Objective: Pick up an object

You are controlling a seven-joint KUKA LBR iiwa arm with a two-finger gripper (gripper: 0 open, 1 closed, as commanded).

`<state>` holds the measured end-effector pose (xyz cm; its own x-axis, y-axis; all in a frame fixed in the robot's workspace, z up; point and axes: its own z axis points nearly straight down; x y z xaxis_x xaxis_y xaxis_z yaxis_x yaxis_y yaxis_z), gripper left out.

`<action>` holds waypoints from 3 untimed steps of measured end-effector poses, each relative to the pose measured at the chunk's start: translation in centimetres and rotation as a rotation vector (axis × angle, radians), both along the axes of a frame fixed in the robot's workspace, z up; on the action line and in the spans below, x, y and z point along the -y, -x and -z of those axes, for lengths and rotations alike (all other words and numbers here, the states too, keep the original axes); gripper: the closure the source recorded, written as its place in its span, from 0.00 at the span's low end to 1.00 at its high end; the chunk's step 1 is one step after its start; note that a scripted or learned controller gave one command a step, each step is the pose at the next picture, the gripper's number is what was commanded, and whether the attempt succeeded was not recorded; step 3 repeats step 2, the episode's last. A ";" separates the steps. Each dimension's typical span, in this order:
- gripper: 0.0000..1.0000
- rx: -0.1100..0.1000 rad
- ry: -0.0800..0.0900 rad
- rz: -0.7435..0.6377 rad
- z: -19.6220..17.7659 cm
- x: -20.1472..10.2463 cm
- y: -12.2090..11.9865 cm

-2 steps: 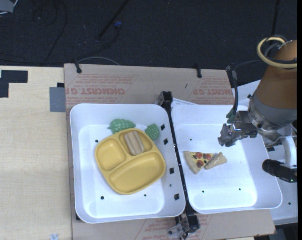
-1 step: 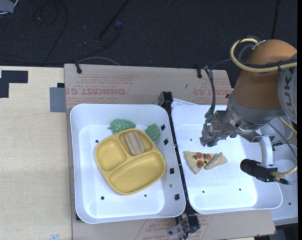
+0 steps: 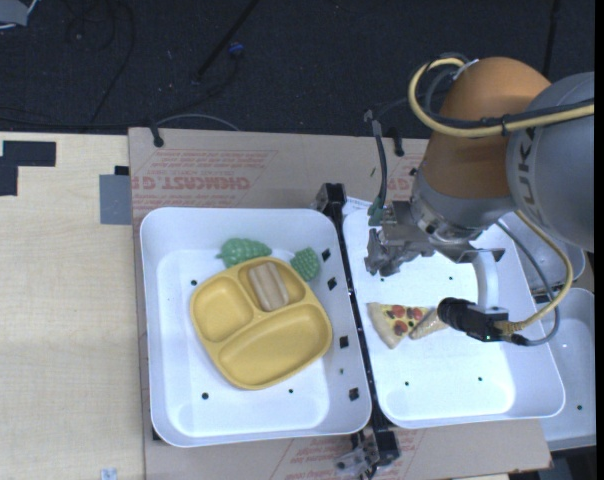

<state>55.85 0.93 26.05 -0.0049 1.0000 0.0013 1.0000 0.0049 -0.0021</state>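
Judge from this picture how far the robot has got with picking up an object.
Done: the arm has reached the right bin. In hand: the gripper hangs above the pizza slice. Left: the slice lies on the bin floor, ungrasped; grasping and lifting remain.

Light wood bench [image 3: 52, 308], black patches and a grey square near its left rear. Brown cardboard sheet [image 3: 242, 168] flat on top, printed side up. Two white bins [image 3: 167, 368] side by side on the cardboard, touching at black centre clips.
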 end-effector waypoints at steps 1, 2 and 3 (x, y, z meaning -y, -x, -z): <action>1.00 -0.002 0.001 0.000 2.3 -4.8 -2.1; 1.00 -0.001 0.001 0.000 3.9 -10.0 -4.2; 1.00 -0.001 0.001 0.000 3.9 -10.0 -4.2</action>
